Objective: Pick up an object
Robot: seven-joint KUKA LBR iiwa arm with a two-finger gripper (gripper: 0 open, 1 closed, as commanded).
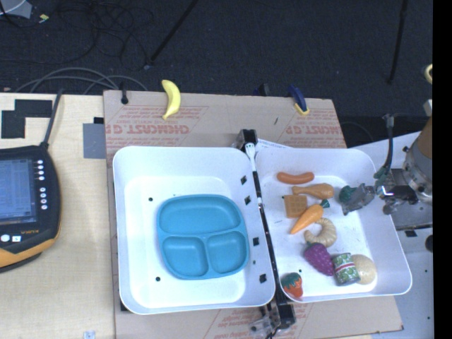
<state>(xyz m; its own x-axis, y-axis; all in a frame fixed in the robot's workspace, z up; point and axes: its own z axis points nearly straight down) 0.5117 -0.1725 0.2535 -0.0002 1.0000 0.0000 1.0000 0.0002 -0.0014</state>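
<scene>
The right bin (385,277) holds several toy foods: a sausage (295,177), an orange drumstick (315,190), a brown cracker (295,205), a carrot (307,219), a beige curl (325,231), purple grapes (319,258), a green can (345,268) and a pale egg shape (364,267). A strawberry (292,284) sits on the bin's front left corner. My gripper (352,195) reaches in from the right, low over the bin's right side, just right of the drumstick and carrot. Its tip looks dark and greenish.
The left bin (134,189) carries a blue divided plate (203,235). A yellow banana (170,97) and a blue clamp (299,99) lie on the cardboard behind the bins. A control pendant (21,203) rests at the far left.
</scene>
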